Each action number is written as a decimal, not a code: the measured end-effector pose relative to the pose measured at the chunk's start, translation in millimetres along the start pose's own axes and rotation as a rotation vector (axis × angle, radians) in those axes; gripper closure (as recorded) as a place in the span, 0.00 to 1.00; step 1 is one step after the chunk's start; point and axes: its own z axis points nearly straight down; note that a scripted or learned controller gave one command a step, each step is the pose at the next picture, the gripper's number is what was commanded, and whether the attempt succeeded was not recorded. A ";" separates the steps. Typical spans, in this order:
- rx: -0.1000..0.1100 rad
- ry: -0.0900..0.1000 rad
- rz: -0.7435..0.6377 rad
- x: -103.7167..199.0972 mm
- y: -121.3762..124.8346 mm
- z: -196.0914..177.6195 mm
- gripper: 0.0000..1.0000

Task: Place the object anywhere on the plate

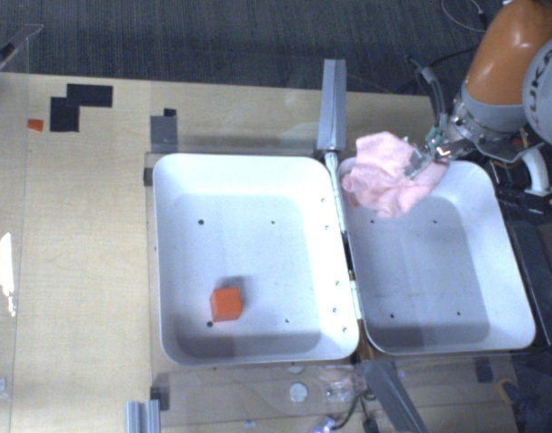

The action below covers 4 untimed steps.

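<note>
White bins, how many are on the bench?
2. The left bin holds a small orange block near its front. The right bin sits beside it, with a pink cloth draped over its back left corner, by the gripper.

The arm (519, 57) is cut off by the picture's top and right edges, leaving its orange band and wrist in sight. The gripper (427, 154) is too small and blurred against the pink cloth (389, 180) to tell how its fingers stand, or whether cloth lies between them. The cloth hides the far left corner of the right bin (456, 323). At the bench's (78, 269) near edge, small fittings are cropped by the bottom of the picture and too blurred to identify. A thin cable at the top right runs out of view.
</note>
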 end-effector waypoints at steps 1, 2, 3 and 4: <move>-0.001 0.000 -0.008 0.4 3.5 -38.1 1.00; 0.001 0.003 -0.410 49.5 2.2 -30.8 1.00; -0.002 0.003 -0.814 110.0 7.3 -35.5 1.00; -0.004 0.002 -1.168 165.6 5.9 -30.2 1.00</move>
